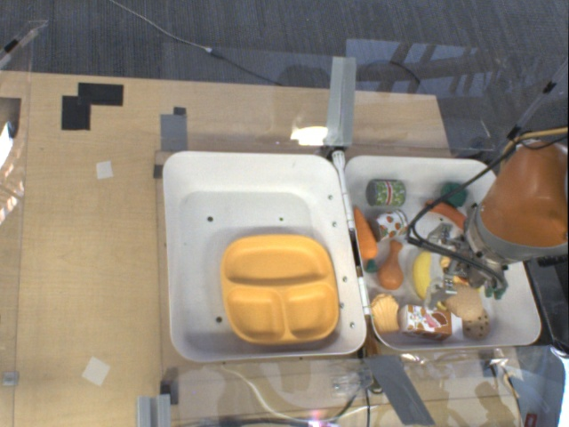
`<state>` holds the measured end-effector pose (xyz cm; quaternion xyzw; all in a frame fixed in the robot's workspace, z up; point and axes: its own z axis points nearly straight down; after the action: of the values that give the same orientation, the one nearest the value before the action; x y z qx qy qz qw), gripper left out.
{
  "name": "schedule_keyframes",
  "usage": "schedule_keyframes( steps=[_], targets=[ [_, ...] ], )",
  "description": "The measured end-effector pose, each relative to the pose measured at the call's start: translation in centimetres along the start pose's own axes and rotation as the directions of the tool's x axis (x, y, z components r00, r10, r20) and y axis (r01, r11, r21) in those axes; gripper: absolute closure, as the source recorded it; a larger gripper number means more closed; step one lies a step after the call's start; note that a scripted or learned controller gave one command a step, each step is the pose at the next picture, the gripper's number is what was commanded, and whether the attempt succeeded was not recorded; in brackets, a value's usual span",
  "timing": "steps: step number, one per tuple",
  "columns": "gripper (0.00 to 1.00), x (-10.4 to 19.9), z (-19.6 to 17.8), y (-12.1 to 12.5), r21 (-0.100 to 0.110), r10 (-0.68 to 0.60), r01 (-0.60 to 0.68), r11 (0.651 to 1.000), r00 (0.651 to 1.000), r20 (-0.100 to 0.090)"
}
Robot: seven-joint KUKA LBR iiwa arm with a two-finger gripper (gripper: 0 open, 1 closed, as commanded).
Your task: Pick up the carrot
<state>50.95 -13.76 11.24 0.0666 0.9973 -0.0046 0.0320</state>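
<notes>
The carrot (364, 233) is a long orange piece lying along the left wall of the right bin (530, 326), just below a green can (386, 192). My gripper (452, 272) hangs over the middle right of that bin, under the grey arm with its orange band (530, 205). It is well to the right of the carrot and not touching it, above a yellow fruit (421, 274) and a brown lumpy item (468, 308). Nothing can be seen held in it.
The right bin also holds an orange drumstick-shaped piece (391, 265), a red-labelled bottle (425, 321), a tan round item (384, 310) and an orange item with a green top (447, 205). The left bin (187, 194) holds a yellow divided plate (279, 287).
</notes>
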Motion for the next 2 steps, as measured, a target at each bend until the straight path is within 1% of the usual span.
schedule_keyframes(
  steps=[1,2],
  targets=[
    [1.0,-0.3,-1.0,0.1,0.002,-0.007,0.007,1.0,1.0,0.013],
    [1.0,0.6,-7.6,8.0,-0.021,-0.27,0.269,0.963,0.962,-0.047]
  ],
)
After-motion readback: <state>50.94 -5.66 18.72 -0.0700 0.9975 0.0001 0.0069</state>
